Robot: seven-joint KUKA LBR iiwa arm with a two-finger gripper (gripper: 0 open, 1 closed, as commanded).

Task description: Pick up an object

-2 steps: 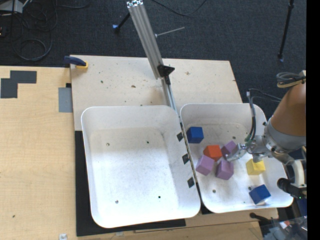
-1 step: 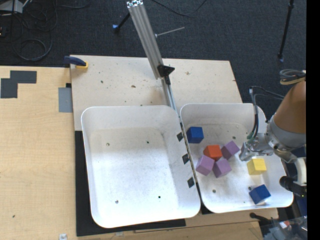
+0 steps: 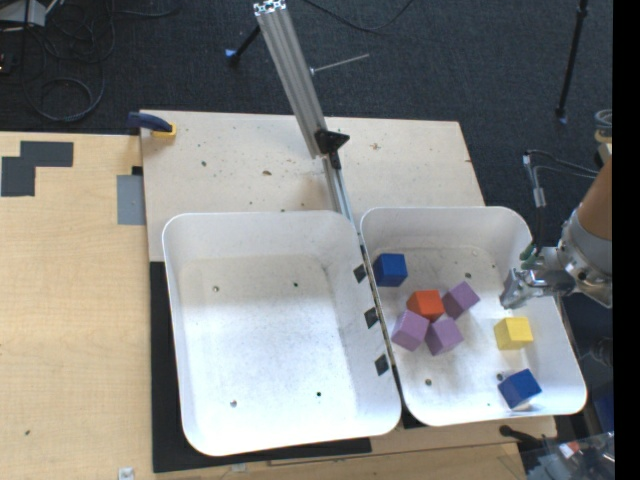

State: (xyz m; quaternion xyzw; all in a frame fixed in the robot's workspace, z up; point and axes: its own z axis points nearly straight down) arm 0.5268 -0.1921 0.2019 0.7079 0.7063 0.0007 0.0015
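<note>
Fingers of mine hang at the right wall of the right bin, just above the yellow cube; whether they are apart or together I cannot tell. Orange cube lies among three purple cubes.

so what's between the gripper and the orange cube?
In the camera view, one purple cube sits between the gripper and the orange cube, touching the orange one; the stretch is otherwise bare bin floor.

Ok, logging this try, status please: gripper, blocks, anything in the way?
Gripper at right bin's right wall, holding nothing seen. Yellow block nearest, just below it. Purple blocks and orange block clustered mid-bin, clear of it.
</note>
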